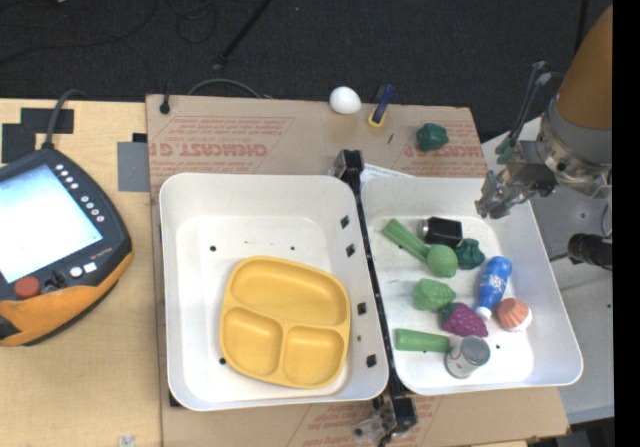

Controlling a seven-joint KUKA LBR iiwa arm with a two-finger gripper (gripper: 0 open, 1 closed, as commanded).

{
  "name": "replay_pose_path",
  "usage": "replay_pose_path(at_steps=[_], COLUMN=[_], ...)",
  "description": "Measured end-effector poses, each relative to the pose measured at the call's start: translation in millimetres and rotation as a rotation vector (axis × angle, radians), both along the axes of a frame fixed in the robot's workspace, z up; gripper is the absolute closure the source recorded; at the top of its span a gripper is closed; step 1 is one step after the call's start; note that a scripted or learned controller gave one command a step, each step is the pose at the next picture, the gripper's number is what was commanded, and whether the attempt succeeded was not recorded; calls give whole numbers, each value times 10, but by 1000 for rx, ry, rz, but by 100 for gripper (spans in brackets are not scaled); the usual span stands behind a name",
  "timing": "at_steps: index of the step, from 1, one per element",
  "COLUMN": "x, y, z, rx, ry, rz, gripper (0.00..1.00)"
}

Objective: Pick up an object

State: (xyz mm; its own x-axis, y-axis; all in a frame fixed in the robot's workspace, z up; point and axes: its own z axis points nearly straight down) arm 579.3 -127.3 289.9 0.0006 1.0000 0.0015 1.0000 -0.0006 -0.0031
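**While the gripper waits at the bin's edge, nothing is lifted**

Although the arm (585, 85) is reached in from the right, the pick is judged to be barely begun. The gripper (495, 200) is seen above the upper right corner of the right bin (555, 335), well apart from the cluster of objects below it. Nothing is seen between its fingers; whether they are spread or closed cannot be told at this size and angle.

All candidate objects are seen lying in the right bin: a black block (442, 230), a green club-shaped toy (420, 246), a dark green lump (470, 257), a blue bottle (493, 283), a green leafy piece (433, 293), a purple grape bunch (464, 319), an orange ball (513, 314), a green stick (421, 340) and a grey cylinder (466, 356). The blue bottle and the black block are the nearest to the tool.

The left bin (200, 205) is occupied by a yellow divided tray (285, 320).

What is left, then, is nearly everything: a target must be chosen, the gripper lowered over it, closed and raised. The crowding of the pieces is judged a risk to a clean grasp.
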Motion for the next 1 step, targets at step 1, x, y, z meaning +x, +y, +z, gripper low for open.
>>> replay_pose_path(at_steps=[1], x=[481], y=[875], z=[462], rx=[1], ry=[-9], rz=[9], gripper=[100])
